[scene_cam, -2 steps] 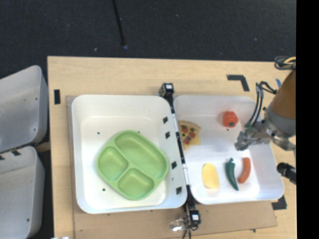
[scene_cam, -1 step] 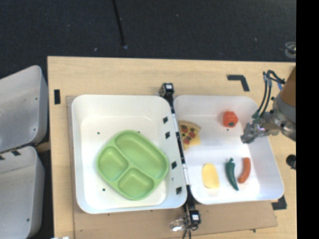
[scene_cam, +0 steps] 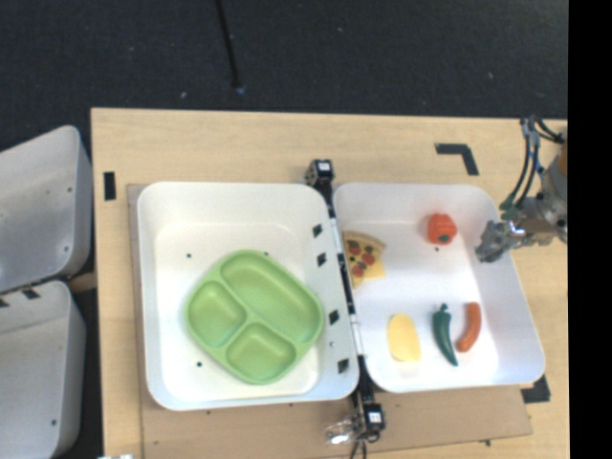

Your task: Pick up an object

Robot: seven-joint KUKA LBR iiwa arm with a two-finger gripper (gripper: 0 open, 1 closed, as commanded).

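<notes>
Objects for picking all lie in the right bin (scene_cam: 497, 352), so look there first. Going by size, you have the left bin (scene_cam: 163, 371) holding a green divided plate (scene_cam: 253, 316) with three compartments, tilted across the bin floor toward its near side. In the right bin, the pizza slice (scene_cam: 364, 256) rests against the left wall, next to the divider between the bins. Nearer the front sits a yellow piece (scene_cam: 404, 338), and just to its right a green pepper (scene_cam: 444, 333) lies alongside an orange-red sausage (scene_cam: 468, 326), the two close but apart. A small red tomato (scene_cam: 440, 229) sits toward the back. Your gripper (scene_cam: 492, 241) hangs at the right bin's right rim, near the tomato but clear of it, and nothing is in it.
</notes>
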